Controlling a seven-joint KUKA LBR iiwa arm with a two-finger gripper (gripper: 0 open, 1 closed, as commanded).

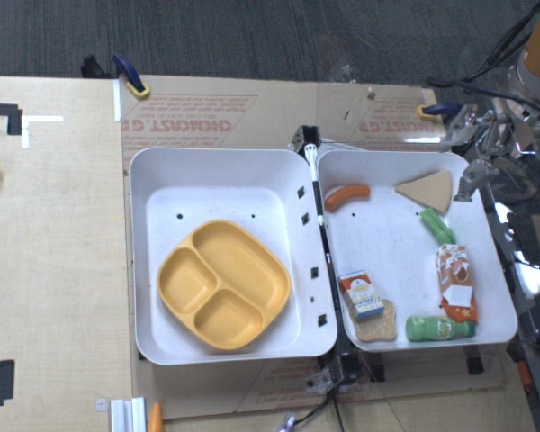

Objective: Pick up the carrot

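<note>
Seemingly staged for a reach, the metal fingers (486,156) hover over the right white bin's (391,241) far right corner; their spread I cannot tell. Leftward lies the small orange carrot (346,194), unheld.

At the right edge of the camera view, the robot's silvery grey metal gripper assembly (482,156) is a cluster of small brackets, rods and glinting fittings. A slim grey finger (469,184) projects from its underside. Several thin black cables (513,39) arc above it, beside a blurred patch of the orange band (538,59).
</note>
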